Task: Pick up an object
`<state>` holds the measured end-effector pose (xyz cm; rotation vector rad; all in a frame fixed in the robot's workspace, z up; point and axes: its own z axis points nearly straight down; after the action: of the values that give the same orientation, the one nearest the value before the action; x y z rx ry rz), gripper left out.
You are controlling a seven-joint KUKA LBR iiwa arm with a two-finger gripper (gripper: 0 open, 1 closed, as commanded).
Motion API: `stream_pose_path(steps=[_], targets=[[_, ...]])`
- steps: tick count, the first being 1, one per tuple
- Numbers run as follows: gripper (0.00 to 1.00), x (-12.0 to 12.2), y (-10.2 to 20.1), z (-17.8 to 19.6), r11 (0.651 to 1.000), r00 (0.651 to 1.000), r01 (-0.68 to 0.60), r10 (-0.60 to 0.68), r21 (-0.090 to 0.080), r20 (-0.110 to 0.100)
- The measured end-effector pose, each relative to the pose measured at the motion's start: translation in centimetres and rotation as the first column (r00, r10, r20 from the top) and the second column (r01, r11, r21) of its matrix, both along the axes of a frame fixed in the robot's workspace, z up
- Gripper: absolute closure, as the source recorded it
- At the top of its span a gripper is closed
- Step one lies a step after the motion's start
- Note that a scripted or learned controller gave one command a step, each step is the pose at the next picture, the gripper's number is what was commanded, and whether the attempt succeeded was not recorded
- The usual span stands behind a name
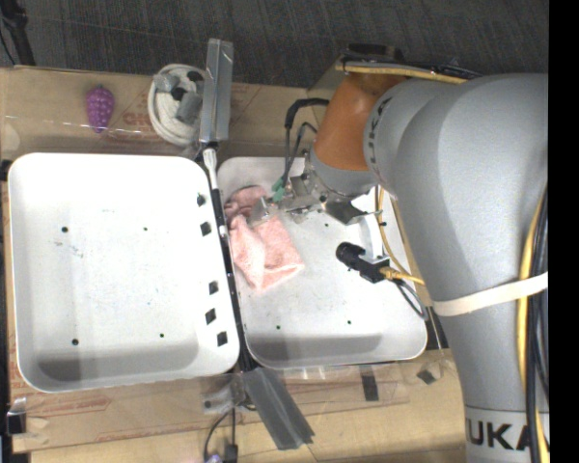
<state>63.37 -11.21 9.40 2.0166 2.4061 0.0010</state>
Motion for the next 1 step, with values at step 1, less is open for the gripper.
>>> stream_pose_path(steps=[1], targets=[[0.0, -0.46, 1.08, -0.04, 0.997, 0.997, -0.077, 0.077, -0.001, -0.002]])
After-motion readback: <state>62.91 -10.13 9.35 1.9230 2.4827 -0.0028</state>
